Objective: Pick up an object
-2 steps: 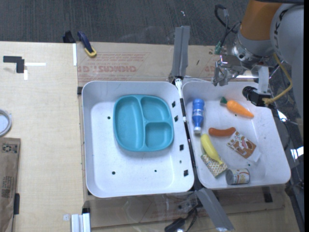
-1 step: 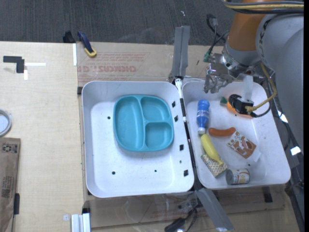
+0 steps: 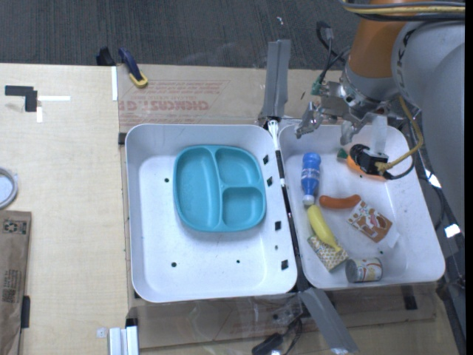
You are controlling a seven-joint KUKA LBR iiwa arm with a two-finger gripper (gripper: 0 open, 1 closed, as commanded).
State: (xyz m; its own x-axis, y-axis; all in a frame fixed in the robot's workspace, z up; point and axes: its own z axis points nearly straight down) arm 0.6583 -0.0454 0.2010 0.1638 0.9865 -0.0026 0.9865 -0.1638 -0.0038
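My gripper [image 3: 325, 129] hangs over the far end of the right bin [image 3: 421, 272], open, with nothing between its fingers [image 3: 304, 127]. Just below it lies a blue bottle [image 3: 310, 174] with a white cap. Beside the bottle are a red sausage [image 3: 341, 202], a yellow banana [image 3: 321, 225], a white and red snack packet [image 3: 370, 222], a patterned wrapper [image 3: 329, 254] and a small can [image 3: 364, 270]. An orange object [image 3: 360, 163] lies under the wrist, partly hidden by a black cable.
The left bin [image 3: 148, 272] holds a teal divided plate [image 3: 219, 188]. A metal divider [image 3: 278, 80] stands between the bins at the far side. A roll of tape [image 3: 6, 189] and a brown packet [image 3: 13, 265] lie on the bench at the left.
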